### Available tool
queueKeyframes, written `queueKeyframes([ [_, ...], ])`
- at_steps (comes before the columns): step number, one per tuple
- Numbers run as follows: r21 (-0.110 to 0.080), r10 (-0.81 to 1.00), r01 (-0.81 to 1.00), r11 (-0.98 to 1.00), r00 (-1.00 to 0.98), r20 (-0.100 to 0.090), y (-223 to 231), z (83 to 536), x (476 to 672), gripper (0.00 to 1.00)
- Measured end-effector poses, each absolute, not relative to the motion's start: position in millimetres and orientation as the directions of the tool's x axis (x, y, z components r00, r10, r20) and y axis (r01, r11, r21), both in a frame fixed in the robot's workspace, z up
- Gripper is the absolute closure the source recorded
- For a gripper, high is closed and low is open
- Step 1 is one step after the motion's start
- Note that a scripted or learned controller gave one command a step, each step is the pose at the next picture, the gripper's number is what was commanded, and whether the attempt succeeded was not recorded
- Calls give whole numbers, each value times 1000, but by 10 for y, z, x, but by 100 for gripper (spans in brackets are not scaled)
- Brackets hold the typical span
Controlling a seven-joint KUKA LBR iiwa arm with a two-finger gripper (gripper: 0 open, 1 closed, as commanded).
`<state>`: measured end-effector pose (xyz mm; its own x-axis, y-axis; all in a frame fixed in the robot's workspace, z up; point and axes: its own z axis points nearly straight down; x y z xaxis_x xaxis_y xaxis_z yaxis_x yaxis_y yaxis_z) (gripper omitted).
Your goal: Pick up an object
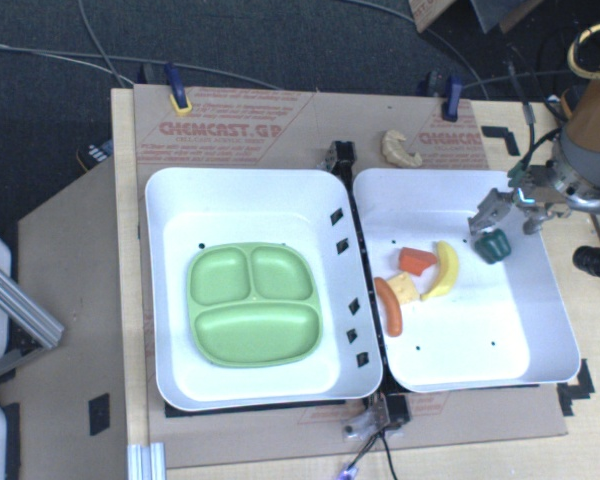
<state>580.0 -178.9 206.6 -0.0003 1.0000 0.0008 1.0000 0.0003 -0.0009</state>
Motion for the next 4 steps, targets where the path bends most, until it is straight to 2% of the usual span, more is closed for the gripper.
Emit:
queueKeyframes([
  [2,-6,1000,1000,1,-1,3,-1592,1038,5822,0],
  [3,-5,1000,1000,0,0,2,-1587,838,5819,0],
  [4,-1,1000,1000,0,0,2,-1588,963,5831,100],
])
